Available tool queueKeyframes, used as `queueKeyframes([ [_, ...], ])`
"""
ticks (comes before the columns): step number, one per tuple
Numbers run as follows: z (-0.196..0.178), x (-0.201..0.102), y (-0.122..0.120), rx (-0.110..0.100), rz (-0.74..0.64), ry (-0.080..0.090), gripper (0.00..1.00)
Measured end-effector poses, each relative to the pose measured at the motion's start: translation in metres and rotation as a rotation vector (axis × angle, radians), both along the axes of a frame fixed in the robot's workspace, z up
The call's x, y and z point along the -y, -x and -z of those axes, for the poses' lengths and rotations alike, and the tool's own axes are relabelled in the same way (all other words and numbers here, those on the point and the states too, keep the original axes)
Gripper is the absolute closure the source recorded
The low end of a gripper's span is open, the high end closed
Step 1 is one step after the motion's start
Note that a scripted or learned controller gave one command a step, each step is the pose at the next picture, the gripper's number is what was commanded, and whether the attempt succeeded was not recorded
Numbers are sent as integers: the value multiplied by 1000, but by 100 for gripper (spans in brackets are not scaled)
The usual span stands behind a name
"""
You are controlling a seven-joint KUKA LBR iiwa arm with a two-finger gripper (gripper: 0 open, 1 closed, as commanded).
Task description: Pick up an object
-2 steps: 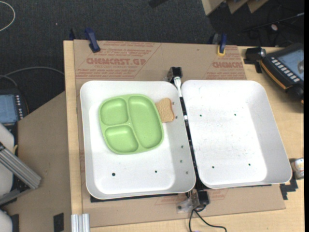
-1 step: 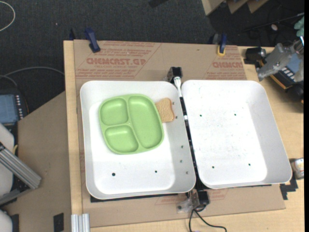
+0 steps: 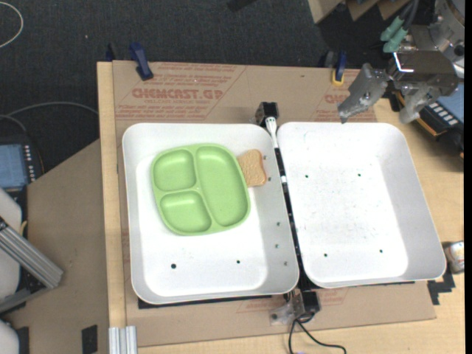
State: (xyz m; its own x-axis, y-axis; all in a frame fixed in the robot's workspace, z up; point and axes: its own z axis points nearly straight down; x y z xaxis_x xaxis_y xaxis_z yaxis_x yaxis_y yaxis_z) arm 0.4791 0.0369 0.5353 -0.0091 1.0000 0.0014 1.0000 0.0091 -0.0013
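The tan flat biscuit-like piece [image 3: 253, 168] lies beside the green three-compartment plastic tray [image 3: 199, 189]; my hand [image 3: 359, 98] hovers well apart, its grip unreadable.

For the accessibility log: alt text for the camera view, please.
A green divided plate lies in the left white bin with a tan cracker-like piece against its right rim. The gripper hovers above the right bin's far edge, holding nothing.

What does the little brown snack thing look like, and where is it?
Look in the left white bin, where a green divided plate lies. At the plate's right edge sits a small tan cracker, flat and roughly rectangular, the one brown item there.
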Motion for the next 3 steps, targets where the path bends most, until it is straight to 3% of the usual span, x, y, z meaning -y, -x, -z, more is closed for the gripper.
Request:
queueKeyframes([
  [1,50,-71,0,-5,1,2,0],
  [2,36,-67,-1,4,8,1,100],
  [3,61,-85,0,-3,7,2,100],
])
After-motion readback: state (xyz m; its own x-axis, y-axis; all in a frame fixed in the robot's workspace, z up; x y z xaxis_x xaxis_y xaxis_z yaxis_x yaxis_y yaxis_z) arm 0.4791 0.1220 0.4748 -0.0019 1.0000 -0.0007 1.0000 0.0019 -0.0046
